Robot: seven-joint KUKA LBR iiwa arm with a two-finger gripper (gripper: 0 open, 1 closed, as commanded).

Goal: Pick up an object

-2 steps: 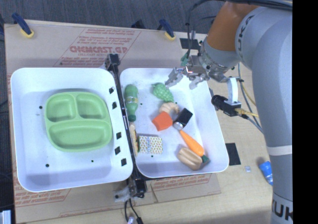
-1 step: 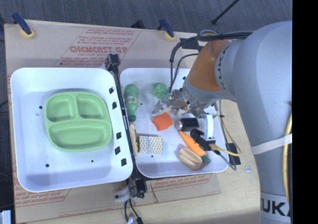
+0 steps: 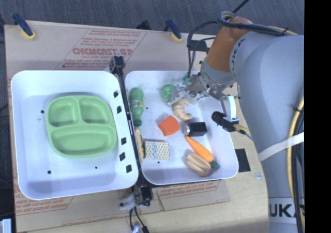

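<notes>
Arm: I see the grey arm with its orange band reaching in from the right, over the right bin's (image 3: 155, 176) upper part.
Gripper (image 3: 182, 94): low over the bin's top middle, among the green round object and the beige piece; I cannot tell how it is set, or whether it has anything.
Green round object (image 3: 168, 92): just left of the gripper, near the bin's top wall.
Beige curved piece (image 3: 181, 110): just below the gripper.
Green bottle (image 3: 136, 104): lying along the bin's left wall.
Orange block (image 3: 168, 125): mid-bin.
Black and white cylinder (image 3: 196, 128): right of the block.
Carrot (image 3: 200, 150): below the cylinder, leaf end to the lower right.
Bread roll (image 3: 197, 164): touching the carrot, near the bottom wall.
Patterned square packet (image 3: 156, 150): lower left.
Left bin (image 3: 26, 92): I log one green divided plate (image 3: 81, 125) in it.
</notes>
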